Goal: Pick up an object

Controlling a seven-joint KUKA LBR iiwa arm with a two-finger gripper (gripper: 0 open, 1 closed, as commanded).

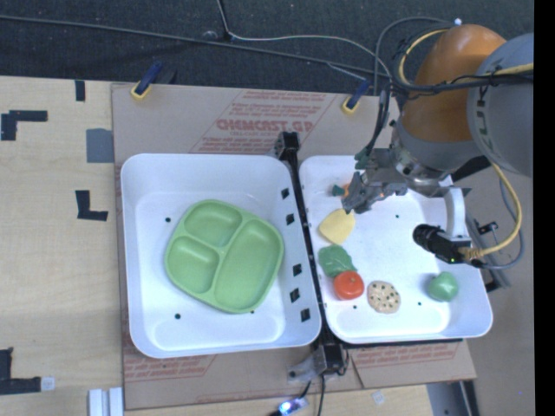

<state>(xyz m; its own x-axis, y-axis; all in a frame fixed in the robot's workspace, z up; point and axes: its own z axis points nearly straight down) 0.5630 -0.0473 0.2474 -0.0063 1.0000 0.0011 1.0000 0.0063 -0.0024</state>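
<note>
We see a robot lab: a big grey and orange arm (pixel 468 85) reaches over two white bins (pixel 139 258) on a wooden bench (pixel 52 258) with clamps (pixel 146 80) and loose cables (pixel 260 33).

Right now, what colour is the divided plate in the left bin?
Light green, clearest in the camera view: divided plate.
</note>
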